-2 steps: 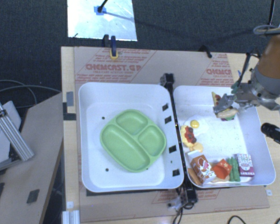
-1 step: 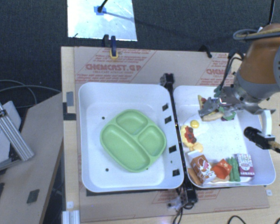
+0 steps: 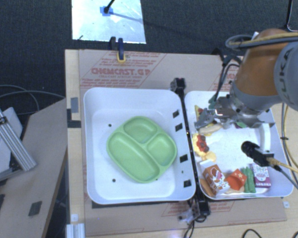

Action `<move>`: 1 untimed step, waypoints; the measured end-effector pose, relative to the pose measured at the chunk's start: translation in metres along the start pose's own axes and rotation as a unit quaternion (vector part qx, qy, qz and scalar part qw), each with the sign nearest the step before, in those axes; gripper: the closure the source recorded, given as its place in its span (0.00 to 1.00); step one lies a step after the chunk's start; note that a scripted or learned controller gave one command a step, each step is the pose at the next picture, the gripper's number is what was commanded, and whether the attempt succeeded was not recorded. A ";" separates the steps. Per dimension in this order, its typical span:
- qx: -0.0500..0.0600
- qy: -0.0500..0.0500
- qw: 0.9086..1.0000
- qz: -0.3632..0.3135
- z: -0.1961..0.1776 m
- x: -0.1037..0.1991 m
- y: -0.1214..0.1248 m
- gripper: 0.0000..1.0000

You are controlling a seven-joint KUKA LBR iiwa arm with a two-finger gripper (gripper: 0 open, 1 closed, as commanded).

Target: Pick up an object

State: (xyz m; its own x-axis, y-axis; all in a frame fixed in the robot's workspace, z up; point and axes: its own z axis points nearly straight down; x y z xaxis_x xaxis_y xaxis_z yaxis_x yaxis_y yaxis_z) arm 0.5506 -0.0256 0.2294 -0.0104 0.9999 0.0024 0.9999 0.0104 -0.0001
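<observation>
Pincer [image 3: 207,119] low in the right white plastic bin [image 3: 278,190].
Its grip state could not be told; the green divided plate [image 3: 141,148] lay at nine o'clock.

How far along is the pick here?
Done: the grey arm's end effector is down over the right white bin, by a pale yellow item. In hand: nothing visibly gripped. Left: grasping and lifting; the orange block and green divided plate lie untouched.
</observation>
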 end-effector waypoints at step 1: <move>0.000 -0.001 1.000 0.003 0.011 -0.004 0.007 1.00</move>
State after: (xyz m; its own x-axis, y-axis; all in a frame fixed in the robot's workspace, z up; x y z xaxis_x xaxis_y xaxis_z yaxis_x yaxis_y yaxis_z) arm 0.5580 -0.0296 0.2181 -0.0034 1.0000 -0.0003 1.0000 0.0034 0.0002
